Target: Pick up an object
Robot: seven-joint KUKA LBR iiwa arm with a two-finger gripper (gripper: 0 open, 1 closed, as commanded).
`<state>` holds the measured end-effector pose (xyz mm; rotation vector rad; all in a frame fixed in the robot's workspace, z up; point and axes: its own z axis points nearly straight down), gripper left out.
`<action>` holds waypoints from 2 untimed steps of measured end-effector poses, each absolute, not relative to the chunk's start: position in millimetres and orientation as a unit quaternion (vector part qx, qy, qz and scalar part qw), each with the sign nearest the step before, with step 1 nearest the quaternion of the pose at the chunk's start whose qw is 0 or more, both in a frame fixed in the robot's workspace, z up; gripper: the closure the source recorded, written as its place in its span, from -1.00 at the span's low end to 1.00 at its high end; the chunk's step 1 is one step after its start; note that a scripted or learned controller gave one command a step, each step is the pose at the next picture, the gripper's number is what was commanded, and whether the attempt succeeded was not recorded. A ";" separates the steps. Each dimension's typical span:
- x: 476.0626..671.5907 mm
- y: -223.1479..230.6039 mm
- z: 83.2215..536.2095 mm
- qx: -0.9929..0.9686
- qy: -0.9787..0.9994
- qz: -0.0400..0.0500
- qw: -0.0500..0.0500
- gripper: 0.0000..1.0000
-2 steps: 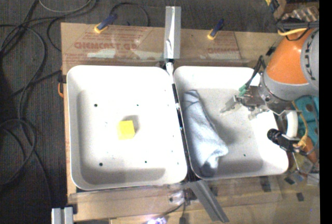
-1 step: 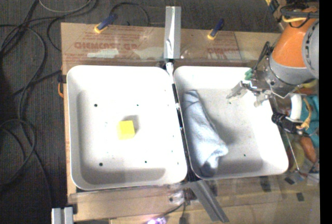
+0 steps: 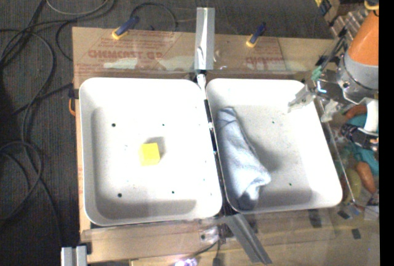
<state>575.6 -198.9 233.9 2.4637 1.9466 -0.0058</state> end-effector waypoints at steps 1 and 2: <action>529.0 -141.4 206.8 0.777 0.629 -0.002 -0.001 -1.00; 548.7 -168.5 218.2 0.787 0.616 -0.001 0.000 -1.00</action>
